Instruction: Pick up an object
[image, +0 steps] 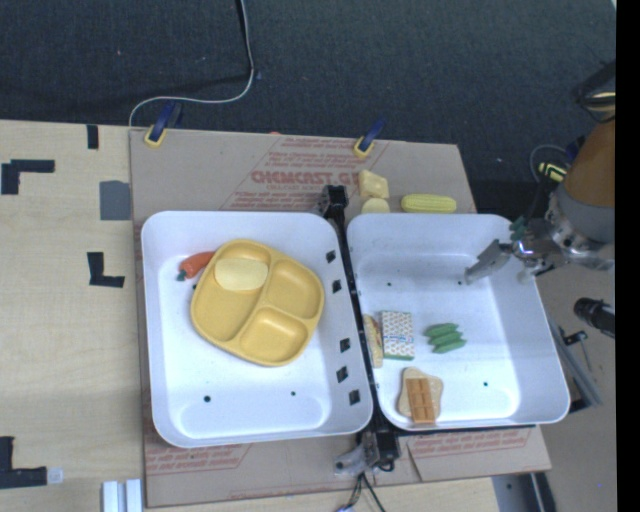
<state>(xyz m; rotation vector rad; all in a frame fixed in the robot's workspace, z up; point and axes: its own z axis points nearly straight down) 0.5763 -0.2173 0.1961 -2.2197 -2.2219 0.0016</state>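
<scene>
My gripper (489, 263) hangs over the upper right part of the right bin (500, 300), reaching in from the right, and nothing is visibly held in it. Below and left of it on the bin floor lie a checkered block (397, 333), a green pea pod (444, 337), a slice of toast (421, 396) and a pale yellow piece (373, 341) against the bin's left wall. The gripper is well apart from all of them.
The left bin (170, 330) holds a yellow divided plate (258, 302) with a pale disc (242, 271) in one compartment, and an orange carrot (197, 263) beside the plate. Behind the bins, on the cardboard, lie an ear of corn (428, 204) and two yellow pieces (373, 186).
</scene>
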